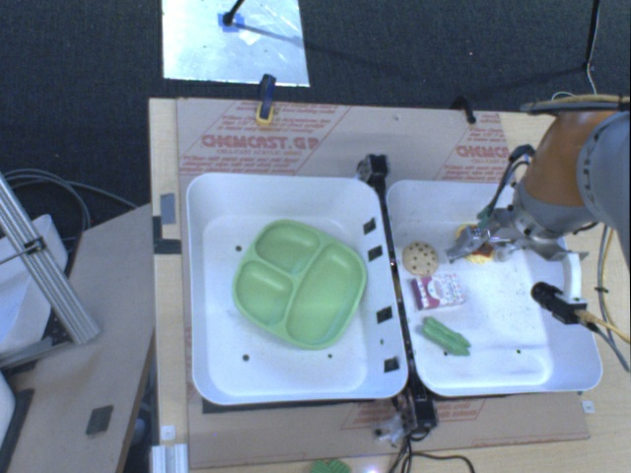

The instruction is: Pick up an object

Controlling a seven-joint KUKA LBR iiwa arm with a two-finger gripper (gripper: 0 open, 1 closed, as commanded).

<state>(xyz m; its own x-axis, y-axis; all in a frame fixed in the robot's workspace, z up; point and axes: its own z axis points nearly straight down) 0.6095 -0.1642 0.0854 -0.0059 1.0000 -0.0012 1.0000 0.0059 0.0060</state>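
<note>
While fingers' state is unclear, gripper (480, 241) over right bin (572, 368); one cookie (420, 257), one packet (437, 291), one green piece (446, 336)

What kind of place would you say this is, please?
Probably a robotics lab test bench, not a kitchen: two white bins clamped on a taped board, toy-like items such as a green plate and cookie, and a grey arm trailing cables.

I count two bins (212, 363) — one green tray (299, 283) at nine o'clock; at three, one cookie (420, 257), one packet (438, 292), one pod (446, 336).
</note>
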